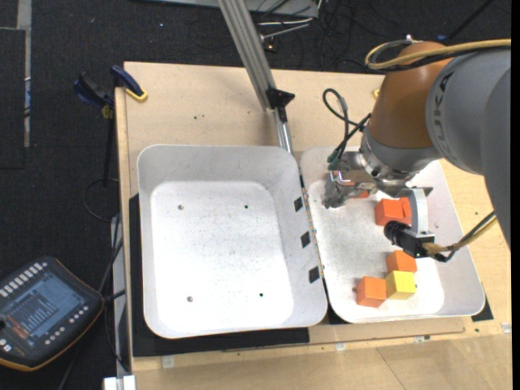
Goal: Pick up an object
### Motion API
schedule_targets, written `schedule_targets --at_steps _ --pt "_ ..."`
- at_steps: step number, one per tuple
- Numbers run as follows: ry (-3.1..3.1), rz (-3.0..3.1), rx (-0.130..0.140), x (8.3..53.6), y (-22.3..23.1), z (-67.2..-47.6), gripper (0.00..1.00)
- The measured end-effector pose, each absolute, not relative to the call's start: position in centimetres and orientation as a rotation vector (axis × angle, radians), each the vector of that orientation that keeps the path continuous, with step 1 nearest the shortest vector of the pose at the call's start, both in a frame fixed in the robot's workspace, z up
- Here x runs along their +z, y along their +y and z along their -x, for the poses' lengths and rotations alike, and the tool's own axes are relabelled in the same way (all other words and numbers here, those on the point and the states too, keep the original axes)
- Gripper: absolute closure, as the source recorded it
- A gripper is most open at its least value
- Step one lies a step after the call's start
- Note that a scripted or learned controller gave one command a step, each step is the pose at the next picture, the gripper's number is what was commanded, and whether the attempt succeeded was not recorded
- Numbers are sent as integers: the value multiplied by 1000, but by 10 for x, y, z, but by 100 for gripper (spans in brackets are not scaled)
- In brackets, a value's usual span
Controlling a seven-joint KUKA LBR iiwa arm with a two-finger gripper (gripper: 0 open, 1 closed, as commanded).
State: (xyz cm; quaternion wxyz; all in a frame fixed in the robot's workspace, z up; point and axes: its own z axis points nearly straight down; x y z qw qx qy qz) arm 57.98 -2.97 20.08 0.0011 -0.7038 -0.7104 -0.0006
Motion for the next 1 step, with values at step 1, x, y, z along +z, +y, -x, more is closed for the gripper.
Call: schedule_targets --at_steps 1 --pt "-2231 2210 -4 204 33 -583 100"
